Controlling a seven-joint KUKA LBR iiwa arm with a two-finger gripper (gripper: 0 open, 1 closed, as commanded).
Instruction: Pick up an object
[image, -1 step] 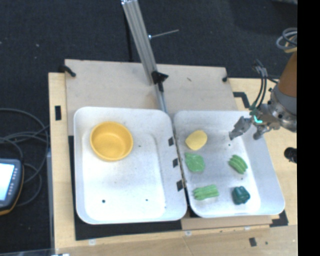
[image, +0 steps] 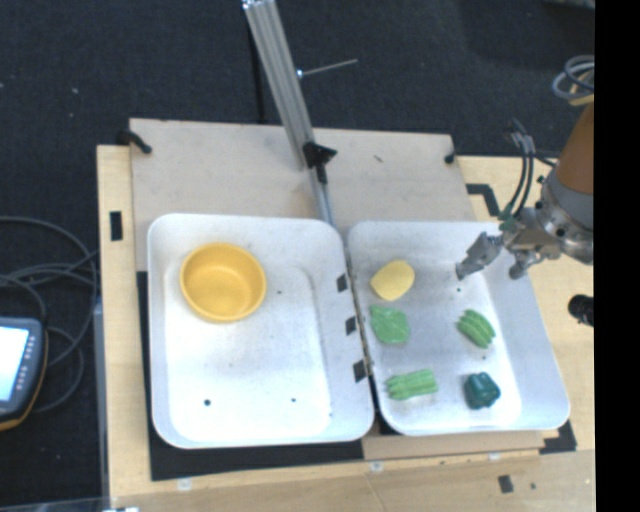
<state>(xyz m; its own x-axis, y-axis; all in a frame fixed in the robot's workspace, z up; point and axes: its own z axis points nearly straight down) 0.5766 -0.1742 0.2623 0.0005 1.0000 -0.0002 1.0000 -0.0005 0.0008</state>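
Pincer (image: 497, 258) sits at the right of the frame, over the upper right corner of the right bin (image: 540, 385). Two fingers show, spread apart with bare bin floor between them; nothing is gripped, so I log it as released. The arm comes in from the right edge, orange band just visible.

Candidate objects all lie in the right bin, loose and apart from one another, which reads as a deliberately scattered pick set. Yellow lump (image: 393, 280) at upper left of that bin. Green piece (image: 390, 326) just below it. Ribbed green piece (image: 412, 384) lower centre. Small ribbed green piece (image: 477, 328) at the right, nearest the pincer and likely the easiest reach. Dark teal piece (image: 481, 390) at lower right, near the rim.

Left bin (image: 300, 390) holds a yellow bowl (image: 223, 281) in its upper left, upright, opening toward the camera.

Surface: both bins are shallow, white, speckled with dark scuffs, touching along a clipped centre seam. They rest on a pale wooden bench (image: 380, 150). A metal strut (image: 285, 80) rises from the seam toward the top of the frame.

Room: dark carpeted floor, cables at left, a handheld screen unit (image: 15, 365) at the left edge.
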